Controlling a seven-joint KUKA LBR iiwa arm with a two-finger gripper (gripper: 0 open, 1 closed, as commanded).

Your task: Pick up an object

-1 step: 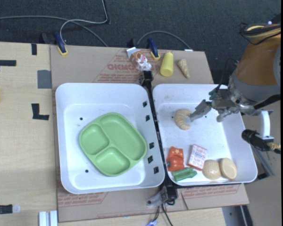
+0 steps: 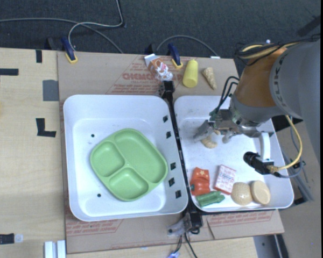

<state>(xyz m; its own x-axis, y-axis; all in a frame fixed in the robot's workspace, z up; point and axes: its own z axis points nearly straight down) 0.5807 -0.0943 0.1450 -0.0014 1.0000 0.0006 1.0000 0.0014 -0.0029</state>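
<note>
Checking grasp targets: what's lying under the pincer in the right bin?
Directly under the pincer lies a small beige object on the right bin floor. The pincer and wrist cover its upper part, so its full shape and contact can't be judged.

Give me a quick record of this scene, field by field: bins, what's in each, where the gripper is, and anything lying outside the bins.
left bin: holds a green divided plate
right bin: holds a small beige piece, orange packet, pink-and-white packet, green item, two tan round items
gripper: low in the right bin's upper part, fingers spread, just above the beige piece
grasp: nothing seen between the fingers
outside bins: yellow bottle, cone-shaped item, small carton on the cardboard behind
</note>
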